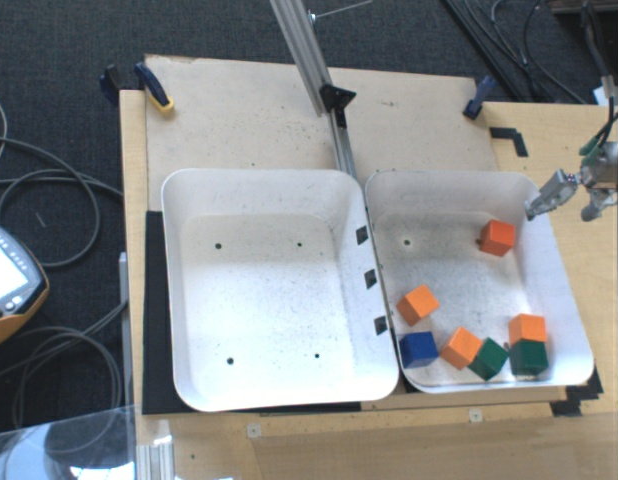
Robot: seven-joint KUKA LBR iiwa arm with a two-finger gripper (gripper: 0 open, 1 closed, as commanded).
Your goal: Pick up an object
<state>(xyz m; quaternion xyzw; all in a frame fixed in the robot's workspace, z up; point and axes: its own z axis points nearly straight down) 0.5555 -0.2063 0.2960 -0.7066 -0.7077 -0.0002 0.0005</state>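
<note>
The tool point(574, 196) sits at the right edge, over the far right rim of the right bin point(564, 268). Its tips are tiny and blurry, so I cannot tell how it is set, and nothing shows in it.

The blocks lie in the right bin. The closest is an orange block point(497, 238), alone near the far wall, just beside the tool. That looks like the easy one to pick: nothing crowds it. The tool should come straight down over it, one tip on each flat side, then squeeze and lift.

The near corner is harder. A blue block point(419, 348), orange ones and two green blocks point(489, 359) are packed close.

Most of the arm is cut off.
</note>
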